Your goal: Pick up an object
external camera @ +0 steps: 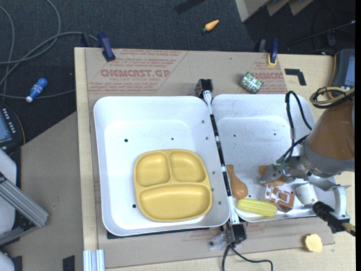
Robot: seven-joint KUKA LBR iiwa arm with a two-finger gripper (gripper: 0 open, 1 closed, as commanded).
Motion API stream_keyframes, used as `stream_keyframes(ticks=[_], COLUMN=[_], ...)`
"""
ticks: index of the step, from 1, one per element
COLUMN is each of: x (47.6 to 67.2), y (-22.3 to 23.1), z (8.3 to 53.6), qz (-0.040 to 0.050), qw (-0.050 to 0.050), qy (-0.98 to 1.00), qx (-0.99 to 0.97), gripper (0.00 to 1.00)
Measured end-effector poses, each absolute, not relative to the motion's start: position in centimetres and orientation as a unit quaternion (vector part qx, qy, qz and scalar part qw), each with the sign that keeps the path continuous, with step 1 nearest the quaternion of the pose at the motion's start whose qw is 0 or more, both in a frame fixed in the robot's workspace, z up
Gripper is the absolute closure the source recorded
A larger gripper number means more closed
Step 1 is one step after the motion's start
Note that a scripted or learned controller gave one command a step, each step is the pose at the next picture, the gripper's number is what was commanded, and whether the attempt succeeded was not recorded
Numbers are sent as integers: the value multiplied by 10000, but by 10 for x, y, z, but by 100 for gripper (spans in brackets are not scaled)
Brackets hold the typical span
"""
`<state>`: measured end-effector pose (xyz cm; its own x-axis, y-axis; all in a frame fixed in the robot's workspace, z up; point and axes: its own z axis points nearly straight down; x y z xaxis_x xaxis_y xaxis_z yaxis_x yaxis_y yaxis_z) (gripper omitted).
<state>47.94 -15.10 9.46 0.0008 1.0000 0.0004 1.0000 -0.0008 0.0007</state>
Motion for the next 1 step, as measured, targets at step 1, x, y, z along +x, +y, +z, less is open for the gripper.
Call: stream_keyframes(ticks=[1], x=[482], y=[-45], z=[190], qz=[45], qw=[24], qy=[7115], qx=[7027], gripper=[100])
